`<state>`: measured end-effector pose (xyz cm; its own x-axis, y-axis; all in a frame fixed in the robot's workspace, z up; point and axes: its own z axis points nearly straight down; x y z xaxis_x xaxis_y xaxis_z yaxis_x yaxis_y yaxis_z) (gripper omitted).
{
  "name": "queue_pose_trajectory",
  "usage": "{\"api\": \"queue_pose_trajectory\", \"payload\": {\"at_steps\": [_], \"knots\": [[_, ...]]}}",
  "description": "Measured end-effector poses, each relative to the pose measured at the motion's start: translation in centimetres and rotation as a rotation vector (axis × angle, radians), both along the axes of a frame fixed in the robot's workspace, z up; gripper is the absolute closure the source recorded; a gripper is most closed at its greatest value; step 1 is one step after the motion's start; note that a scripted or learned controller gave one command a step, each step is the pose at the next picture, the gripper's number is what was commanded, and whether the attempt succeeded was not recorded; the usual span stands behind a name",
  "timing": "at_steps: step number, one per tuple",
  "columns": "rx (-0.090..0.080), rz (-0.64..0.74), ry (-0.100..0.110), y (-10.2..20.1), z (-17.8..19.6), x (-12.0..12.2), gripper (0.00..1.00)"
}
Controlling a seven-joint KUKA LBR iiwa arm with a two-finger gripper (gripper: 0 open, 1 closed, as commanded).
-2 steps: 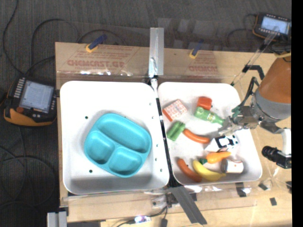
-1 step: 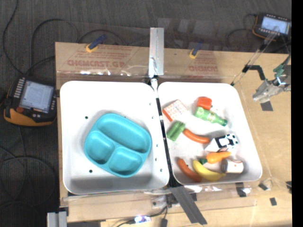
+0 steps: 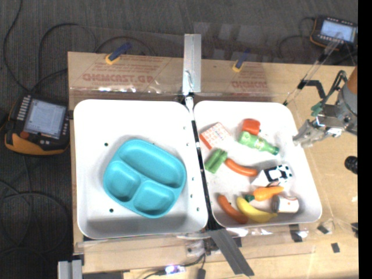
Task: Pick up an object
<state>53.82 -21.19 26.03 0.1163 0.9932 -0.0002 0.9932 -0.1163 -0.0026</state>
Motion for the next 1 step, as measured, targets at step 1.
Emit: {"api": "queue_pose_trajectory", "payload": {"at_steps": [1], "knots": [[0.0, 0.008, -0.001, -0.52, 1.68, 7.52, 1.0]]}}
